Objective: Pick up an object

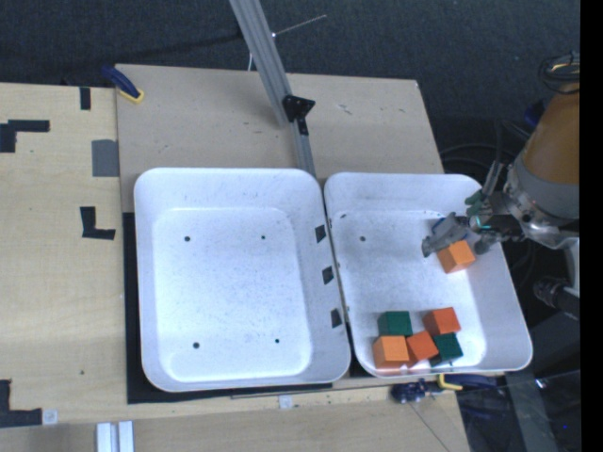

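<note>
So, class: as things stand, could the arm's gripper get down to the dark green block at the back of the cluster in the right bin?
Probably yes: the dark green block lies uncovered from above, though orange blocks crowd it.

A pale wooden worktop carries black tape marks and a grey patch. A slanted metal pole with a black clamp crosses the far side. A blue-and-yellow clip lies near the far left corner, against dark floor.
</note>
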Available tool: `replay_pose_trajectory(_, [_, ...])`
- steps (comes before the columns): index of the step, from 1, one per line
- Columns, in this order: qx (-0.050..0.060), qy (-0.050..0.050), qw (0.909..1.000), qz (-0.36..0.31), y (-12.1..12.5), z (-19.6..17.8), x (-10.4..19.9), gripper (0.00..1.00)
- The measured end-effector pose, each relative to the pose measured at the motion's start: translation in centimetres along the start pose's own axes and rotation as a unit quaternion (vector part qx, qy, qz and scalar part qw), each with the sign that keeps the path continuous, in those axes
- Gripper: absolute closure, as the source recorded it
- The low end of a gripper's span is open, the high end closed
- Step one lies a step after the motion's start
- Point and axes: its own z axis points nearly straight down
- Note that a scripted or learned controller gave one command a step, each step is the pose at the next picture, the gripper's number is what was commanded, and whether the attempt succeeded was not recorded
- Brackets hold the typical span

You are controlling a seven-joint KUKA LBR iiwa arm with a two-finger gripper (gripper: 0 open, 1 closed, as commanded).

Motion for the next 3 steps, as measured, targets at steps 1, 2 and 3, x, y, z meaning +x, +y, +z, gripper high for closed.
replay_pose_trajectory(1, [0.0,0.0,1.0,0.0,0.0,0.0,0.0,0.0])
replay_pose_trajectory(2, [0.003,0.0,1.0,0.0,-0.7,5.8,0.8,0.0])
replay_pose_trajectory(3, [0.004,0.001,1.0,0.001,-1.2,12.2,1.2,0.0])
